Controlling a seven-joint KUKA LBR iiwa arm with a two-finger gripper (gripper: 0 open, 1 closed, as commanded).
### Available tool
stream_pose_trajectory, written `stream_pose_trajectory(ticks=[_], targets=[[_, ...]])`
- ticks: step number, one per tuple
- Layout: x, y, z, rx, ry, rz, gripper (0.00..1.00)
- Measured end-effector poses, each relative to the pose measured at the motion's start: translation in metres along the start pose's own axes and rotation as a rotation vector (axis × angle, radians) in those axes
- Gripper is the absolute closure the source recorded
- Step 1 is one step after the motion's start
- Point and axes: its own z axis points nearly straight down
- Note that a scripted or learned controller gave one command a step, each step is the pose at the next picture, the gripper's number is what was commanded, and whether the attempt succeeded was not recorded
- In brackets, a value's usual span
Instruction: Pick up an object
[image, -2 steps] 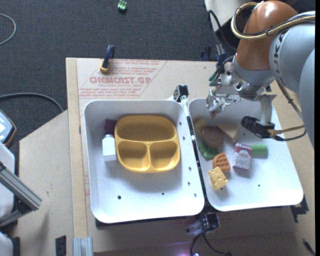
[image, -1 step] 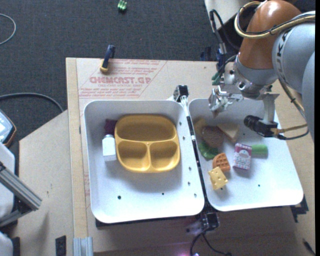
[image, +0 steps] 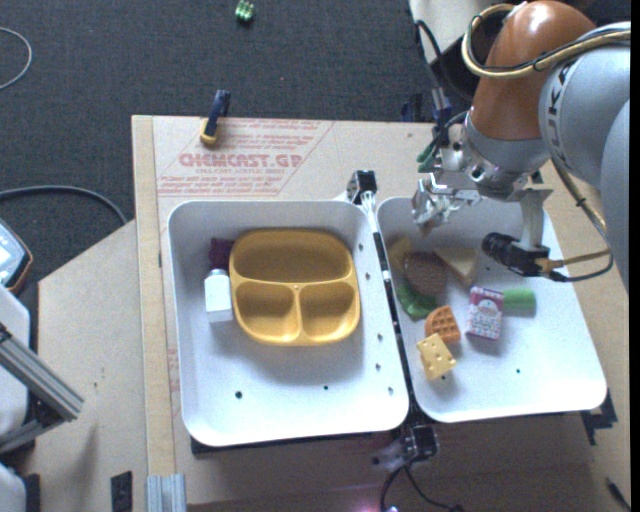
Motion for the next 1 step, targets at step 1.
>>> stream_pose_trajectory(ticks=[1], targets=[[-0.0146, -0.0043, -0.0088, -0.003, -0.001, 0.002, 1.0]])
